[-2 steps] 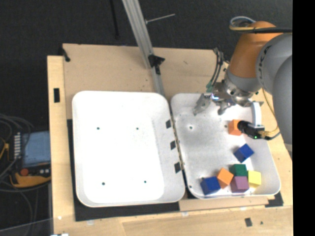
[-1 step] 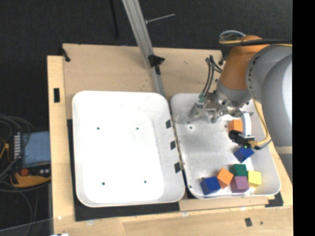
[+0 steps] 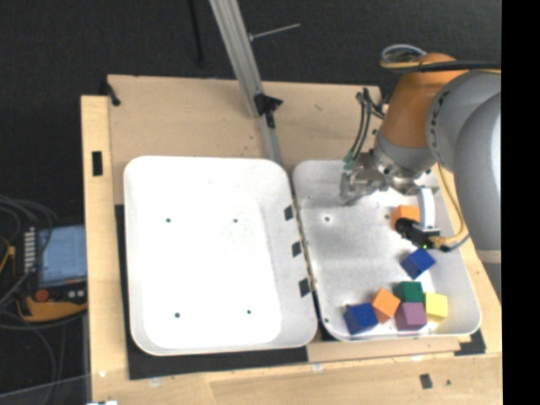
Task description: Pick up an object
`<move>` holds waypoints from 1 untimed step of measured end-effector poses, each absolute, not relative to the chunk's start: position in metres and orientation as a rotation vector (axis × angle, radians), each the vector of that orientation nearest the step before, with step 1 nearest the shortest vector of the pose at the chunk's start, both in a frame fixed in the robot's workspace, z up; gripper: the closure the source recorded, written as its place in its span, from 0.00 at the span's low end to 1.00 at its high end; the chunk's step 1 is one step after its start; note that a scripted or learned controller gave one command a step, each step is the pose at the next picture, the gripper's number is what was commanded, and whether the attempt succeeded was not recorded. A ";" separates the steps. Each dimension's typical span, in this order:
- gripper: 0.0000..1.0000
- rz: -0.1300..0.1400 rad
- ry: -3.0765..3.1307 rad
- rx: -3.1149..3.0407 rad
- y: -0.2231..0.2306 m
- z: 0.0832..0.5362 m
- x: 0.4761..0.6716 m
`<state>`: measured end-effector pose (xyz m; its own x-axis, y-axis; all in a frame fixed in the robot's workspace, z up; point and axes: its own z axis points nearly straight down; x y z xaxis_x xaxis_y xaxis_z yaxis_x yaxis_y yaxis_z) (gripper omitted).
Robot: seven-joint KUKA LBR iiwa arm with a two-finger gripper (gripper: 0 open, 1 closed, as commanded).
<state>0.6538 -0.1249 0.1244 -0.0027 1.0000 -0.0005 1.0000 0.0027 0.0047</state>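
Observation:
My gripper [image 3: 351, 184] hangs over the far part of the right bin [image 3: 354, 243], below the grey arm with the orange band. Nothing shows between its fingers. Several small blocks lie in this bin, well away from the gripper. An orange block [image 3: 406, 213] and a blue block [image 3: 418, 262] sit by the right wall. Along the near edge are a blue block [image 3: 361, 318], an orange block [image 3: 386, 303], a green block [image 3: 412, 291], a purple block [image 3: 411, 315] and a yellow block [image 3: 436, 305].
The left bin [image 3: 207, 251] lies beside the right one, joined by dark clips along the shared edge. A slanted metal post [image 3: 245, 66] rises from behind the bins. A cable loops near the arm's wrist.

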 end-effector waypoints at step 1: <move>1.00 0.008 2.223 2.212 -0.117 0.181 0.651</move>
